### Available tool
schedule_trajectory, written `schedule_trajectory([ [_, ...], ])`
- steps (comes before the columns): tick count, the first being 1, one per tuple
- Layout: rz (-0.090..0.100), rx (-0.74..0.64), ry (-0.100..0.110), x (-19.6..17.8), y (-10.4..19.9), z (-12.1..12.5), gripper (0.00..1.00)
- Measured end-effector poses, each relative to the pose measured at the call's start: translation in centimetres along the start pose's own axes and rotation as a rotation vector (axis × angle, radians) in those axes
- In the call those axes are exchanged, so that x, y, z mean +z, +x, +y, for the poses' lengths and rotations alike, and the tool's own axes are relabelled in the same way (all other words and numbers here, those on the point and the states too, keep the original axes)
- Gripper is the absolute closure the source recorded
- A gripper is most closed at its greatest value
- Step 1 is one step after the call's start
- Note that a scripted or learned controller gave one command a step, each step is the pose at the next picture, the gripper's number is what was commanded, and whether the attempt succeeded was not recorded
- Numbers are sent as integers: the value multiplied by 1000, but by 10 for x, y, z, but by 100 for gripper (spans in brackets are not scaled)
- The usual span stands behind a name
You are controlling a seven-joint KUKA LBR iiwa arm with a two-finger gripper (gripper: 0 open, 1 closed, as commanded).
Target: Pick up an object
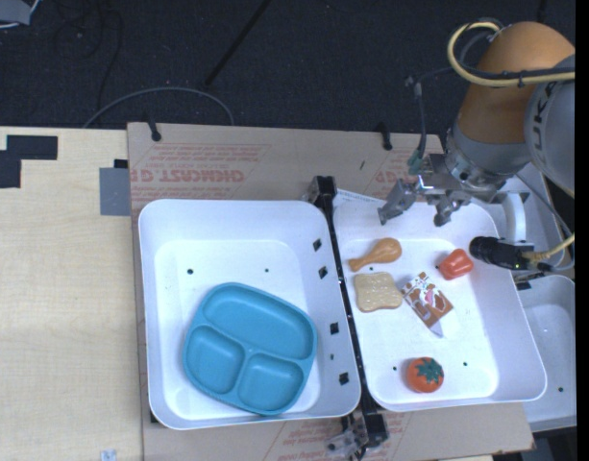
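The right bin point(510, 353) holds a toy chicken drumstick point(378, 253), a slice of toast point(377, 292), a small printed packet point(428, 300), a red pepper piece point(454, 264) and a tomato point(424, 375). My gripper point(416, 206) hangs above the bin's far edge, up and to the right of the drumstick. Its two fingers are spread apart with nothing between them.
The left bin point(169, 257) holds a blue divided plate point(248, 348). A black divider point(334, 286) separates the bins. Cardboard point(236, 161) lies beneath both. The arm's orange band point(510, 75) and cables sit at the upper right.
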State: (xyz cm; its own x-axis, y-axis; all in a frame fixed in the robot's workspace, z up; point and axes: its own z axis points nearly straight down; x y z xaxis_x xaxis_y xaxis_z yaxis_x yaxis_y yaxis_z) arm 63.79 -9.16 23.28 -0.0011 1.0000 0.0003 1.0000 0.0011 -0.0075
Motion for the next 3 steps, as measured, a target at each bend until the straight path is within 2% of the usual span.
schedule_trajectory([
  [1, 1, 1, 2, 64, 4, -5, 0],
  [2, 0, 1, 0, 113, 4, 3, 0],
  [3, 0, 5, -3, 99, 3, 3, 100],
])
